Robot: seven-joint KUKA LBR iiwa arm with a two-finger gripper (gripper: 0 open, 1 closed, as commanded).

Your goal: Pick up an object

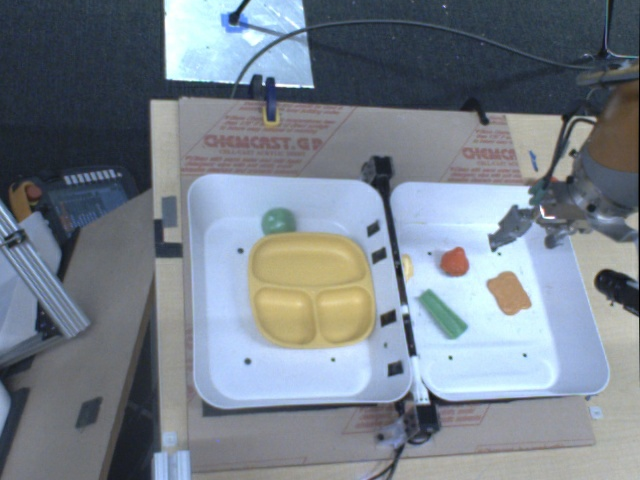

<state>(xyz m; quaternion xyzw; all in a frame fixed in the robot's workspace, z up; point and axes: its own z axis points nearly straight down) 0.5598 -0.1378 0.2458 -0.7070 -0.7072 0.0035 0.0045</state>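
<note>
In the right white bin (575,353) lie three small things well apart from one another: a small round red-orange piece (455,261) near the middle, a flat orange piece with a wavy outline (509,293) to its right, and a green stick-shaped piece (442,313) lying at a slant nearer the front. A small pale yellow thing (405,266) sits against the divider between the two bins. None of them is touched by the arm.

The pincer (512,228) hangs over the right bin's far right part, above and to the right of the red-orange piece — whether it is open or closed cannot be told, and nothing shows between its tips. The grey arm with its orange band (612,138) comes in from the right.

The left white bin (215,298) carries a yellow plastic tray with three compartments (308,288), and a round green ball-like piece (279,220) rests just behind it. Both bins stand on a cardboard-covered worktop (300,133).
</note>
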